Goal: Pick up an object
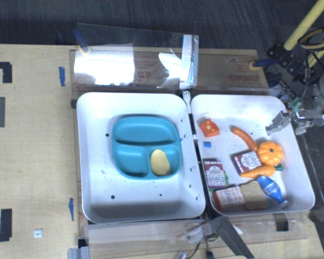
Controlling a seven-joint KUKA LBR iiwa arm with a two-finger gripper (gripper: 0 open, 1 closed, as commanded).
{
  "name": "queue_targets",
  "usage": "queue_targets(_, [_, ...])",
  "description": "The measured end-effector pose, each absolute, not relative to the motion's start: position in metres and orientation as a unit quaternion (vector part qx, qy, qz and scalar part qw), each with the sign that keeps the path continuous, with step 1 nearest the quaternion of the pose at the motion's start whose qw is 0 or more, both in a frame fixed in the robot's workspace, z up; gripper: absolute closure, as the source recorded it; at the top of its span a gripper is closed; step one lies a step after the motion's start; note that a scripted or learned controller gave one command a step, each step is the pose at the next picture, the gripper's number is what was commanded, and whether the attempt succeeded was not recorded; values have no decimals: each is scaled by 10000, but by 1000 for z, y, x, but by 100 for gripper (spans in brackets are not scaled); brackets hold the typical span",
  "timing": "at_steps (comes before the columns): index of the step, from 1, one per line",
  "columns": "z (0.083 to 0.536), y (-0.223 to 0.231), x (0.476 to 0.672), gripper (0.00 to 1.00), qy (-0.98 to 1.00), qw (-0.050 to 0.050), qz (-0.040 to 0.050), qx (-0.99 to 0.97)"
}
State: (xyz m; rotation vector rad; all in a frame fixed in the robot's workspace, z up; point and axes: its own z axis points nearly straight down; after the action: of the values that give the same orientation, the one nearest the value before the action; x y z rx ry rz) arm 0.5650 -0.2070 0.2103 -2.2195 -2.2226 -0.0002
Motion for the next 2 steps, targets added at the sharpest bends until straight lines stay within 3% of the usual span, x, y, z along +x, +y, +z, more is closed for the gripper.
queue_targets(1, [99, -210, 582, 0, -7059, 10, -75, -7082])
queue_targets(2, [89, -207, 577, 0, -7415, 7, -56, -6709])
